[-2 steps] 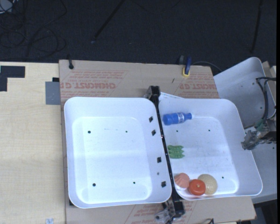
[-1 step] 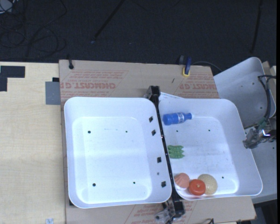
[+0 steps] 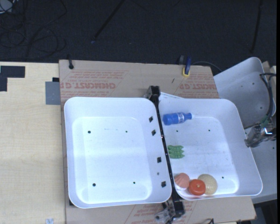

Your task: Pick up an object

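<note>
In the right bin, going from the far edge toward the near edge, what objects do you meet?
Blue bottle → green toy → the near cluster: pink piece, red round piece, cream ball, too close together to order.

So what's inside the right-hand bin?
The right bin holds a blue bottle, a green pea pod, a tomato and two pale round items beside it; their hidden parts can't be identified.

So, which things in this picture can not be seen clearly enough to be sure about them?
- Gripper: in the camera view, at the right edge, small and dark; its state is unreadable.
- Pink object: partly covered by the red round object; its shape is unclear.
- Cream round object: its left part sits behind the red one.
- Green object: too small to identify.
- Blue bottle: label too blurred to read.
</note>
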